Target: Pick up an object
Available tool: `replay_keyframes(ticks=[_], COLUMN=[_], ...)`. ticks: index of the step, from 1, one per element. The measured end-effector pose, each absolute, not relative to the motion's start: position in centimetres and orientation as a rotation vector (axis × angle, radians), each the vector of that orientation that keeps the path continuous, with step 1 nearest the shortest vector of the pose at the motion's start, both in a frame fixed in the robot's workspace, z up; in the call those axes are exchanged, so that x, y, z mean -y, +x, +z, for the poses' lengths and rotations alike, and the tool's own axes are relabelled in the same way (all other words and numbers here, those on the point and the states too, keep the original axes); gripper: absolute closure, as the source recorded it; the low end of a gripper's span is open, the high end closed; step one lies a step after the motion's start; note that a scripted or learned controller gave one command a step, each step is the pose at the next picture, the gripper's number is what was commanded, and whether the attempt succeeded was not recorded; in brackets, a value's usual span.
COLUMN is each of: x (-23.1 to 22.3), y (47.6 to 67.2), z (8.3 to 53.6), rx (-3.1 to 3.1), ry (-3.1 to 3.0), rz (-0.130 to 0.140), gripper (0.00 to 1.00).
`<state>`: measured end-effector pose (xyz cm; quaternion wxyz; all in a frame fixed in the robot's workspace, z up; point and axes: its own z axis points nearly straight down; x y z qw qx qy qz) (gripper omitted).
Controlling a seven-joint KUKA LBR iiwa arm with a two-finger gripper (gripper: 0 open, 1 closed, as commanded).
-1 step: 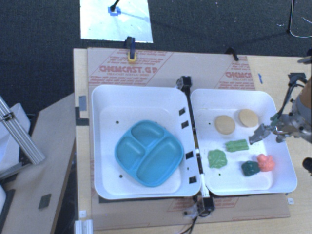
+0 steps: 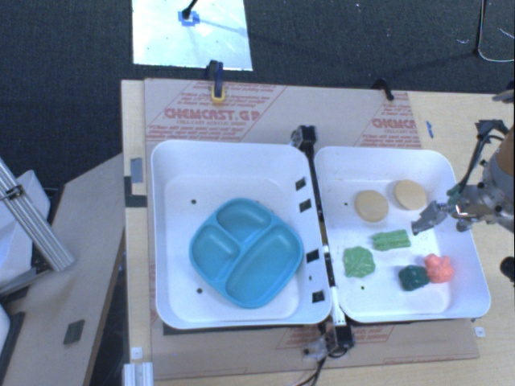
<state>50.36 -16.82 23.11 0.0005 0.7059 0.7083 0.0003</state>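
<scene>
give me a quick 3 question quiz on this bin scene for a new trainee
1. True or false: the blue divided plate lies in the right bin.
2. How many tan round pieces lie in the right bin?
   A. one  B. two  C. four
3. Fill in: the dark green piece lies right next to the ______ piece.

Key
1. False. It lies in the left bin.
2. B. The two tan rounds lie side by side near the far wall.
3. Pink. The pink piece lies on its right in the view, below the gripper.
</scene>
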Motion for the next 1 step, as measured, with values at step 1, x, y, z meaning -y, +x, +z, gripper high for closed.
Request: replay_keyframes(ticks=[1], x=[17.34], y=[50.09], z=[17.04], rx=[-2.224], ry=[2.222], rz=[-0.002], gripper=[0.00])
